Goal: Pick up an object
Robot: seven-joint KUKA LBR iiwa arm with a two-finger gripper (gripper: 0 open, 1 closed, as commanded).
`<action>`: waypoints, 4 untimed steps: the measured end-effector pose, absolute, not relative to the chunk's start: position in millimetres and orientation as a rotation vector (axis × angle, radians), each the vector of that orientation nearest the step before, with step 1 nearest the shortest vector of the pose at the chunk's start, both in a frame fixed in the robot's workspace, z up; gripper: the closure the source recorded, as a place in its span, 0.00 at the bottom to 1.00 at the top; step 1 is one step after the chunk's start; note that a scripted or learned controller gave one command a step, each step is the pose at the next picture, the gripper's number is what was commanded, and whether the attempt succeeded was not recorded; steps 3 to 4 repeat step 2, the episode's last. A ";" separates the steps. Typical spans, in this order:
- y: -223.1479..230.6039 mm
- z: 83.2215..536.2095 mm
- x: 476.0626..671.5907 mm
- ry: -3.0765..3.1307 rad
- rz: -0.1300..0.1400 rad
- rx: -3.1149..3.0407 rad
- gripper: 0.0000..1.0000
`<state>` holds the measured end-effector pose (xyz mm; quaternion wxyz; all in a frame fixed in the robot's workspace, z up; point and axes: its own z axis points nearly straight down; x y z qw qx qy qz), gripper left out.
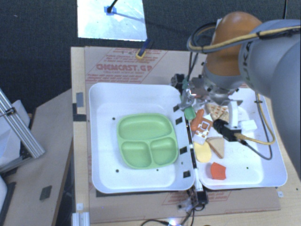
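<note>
Hovering over the right bin point(263, 175) — your pincer point(209, 102) sits above the toy food.
Its spread I cannot tell; the orange carrot-like piece point(199, 118) lies just below-left, long axis slanting toward the green tray point(146, 140).

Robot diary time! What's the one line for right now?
arm: over right bin | gripper: down among toy food, grip unclear | green tray: in left bin | orange block: loose

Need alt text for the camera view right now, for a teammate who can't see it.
The grey arm reaches in from the right, its claw low over a pile of toy food in the right bin. The left bin holds a green divided tray.
</note>
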<state>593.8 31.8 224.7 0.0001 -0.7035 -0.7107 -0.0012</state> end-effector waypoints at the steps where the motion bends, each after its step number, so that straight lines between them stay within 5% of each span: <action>1: 83.2 230.3 606.8 -2.233 -0.007 -2.211 1.00; 2: 109.2 214.3 629.9 -2.231 -0.003 -2.214 1.00; 4: 109.2 214.3 629.9 -2.231 -0.003 -2.214 1.00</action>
